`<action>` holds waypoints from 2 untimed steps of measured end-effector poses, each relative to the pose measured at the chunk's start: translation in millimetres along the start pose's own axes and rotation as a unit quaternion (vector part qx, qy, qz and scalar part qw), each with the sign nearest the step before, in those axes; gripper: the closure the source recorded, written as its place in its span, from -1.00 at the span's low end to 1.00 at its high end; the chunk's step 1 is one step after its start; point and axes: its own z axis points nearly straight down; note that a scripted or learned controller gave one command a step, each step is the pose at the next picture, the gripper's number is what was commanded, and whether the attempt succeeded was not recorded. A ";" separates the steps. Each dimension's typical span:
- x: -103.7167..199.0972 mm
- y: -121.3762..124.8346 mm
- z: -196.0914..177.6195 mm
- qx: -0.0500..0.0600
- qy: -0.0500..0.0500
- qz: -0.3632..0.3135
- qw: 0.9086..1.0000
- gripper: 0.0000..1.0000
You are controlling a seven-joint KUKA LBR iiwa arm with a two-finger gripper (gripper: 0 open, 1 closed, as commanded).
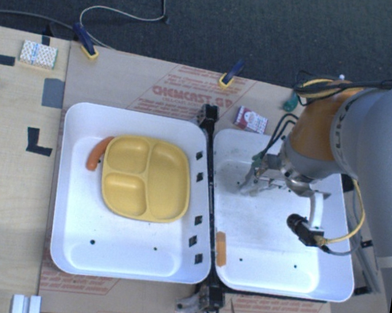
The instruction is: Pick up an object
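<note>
Two bins side by side on the bench. Left bin (71, 243) holds a divided plate (147, 178), with a toy sausage (96, 152) touching its left edge. Right bin (267, 266) has a carrot piece (220, 248) at its left wall; gripper (254, 183) sits over its rear part.

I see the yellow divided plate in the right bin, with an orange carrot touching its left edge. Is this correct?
Not quite. In the camera view the yellow divided plate lies in the left bin, not the right one. The orange carrot does sit against its left edge.
</note>
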 end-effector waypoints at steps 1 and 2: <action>0.0 0.0 0.1 0.000 0.000 0.000 1.000 -1.00; 0.8 0.0 -9.2 0.000 0.001 0.000 1.000 1.00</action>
